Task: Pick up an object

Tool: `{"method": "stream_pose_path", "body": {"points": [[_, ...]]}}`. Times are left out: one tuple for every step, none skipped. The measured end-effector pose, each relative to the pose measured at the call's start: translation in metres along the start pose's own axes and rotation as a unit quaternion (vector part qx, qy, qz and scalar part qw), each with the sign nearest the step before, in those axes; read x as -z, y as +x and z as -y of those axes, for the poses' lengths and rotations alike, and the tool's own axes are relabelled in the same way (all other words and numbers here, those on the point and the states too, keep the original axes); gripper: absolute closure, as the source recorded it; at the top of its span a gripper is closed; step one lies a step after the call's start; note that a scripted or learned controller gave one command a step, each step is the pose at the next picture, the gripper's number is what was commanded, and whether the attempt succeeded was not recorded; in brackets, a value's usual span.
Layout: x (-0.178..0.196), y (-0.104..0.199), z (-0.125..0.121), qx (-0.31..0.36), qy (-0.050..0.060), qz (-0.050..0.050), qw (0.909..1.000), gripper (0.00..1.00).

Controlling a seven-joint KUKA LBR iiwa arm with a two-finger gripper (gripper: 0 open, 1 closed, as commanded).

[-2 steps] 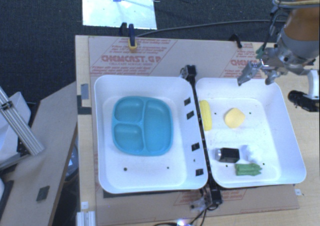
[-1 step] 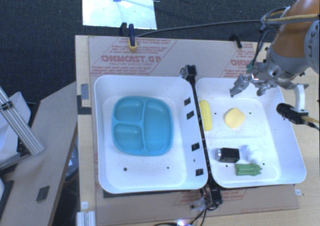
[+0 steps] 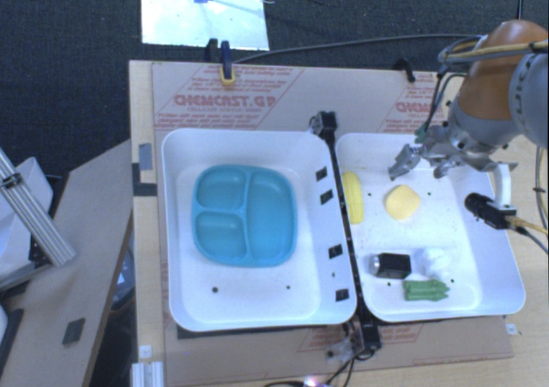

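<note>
Fingers [image 3: 425,162] spread, gripping nothing; yellow round object [image 3: 401,202] just below, apart.

Divided plate [image 3: 246,214] in left bin [image 3: 184,299] — small objects [image 3: 402,202] in right bin [image 3: 506,287].

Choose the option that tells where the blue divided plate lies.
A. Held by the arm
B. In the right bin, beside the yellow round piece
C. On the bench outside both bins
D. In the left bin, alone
D: the blue divided plate lies flat in the left bin, with no other object beside it there.
</note>
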State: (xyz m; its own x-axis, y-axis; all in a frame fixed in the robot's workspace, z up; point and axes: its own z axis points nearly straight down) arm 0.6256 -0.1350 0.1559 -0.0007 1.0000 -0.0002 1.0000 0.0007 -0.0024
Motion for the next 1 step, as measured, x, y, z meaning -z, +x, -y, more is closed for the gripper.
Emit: {"method": "stream_pose_path", "body": {"points": [[-0.0605, 0.0049, 0.0056, 0.000, 0.000, -0.001, 1.0000, 0.00]]}}
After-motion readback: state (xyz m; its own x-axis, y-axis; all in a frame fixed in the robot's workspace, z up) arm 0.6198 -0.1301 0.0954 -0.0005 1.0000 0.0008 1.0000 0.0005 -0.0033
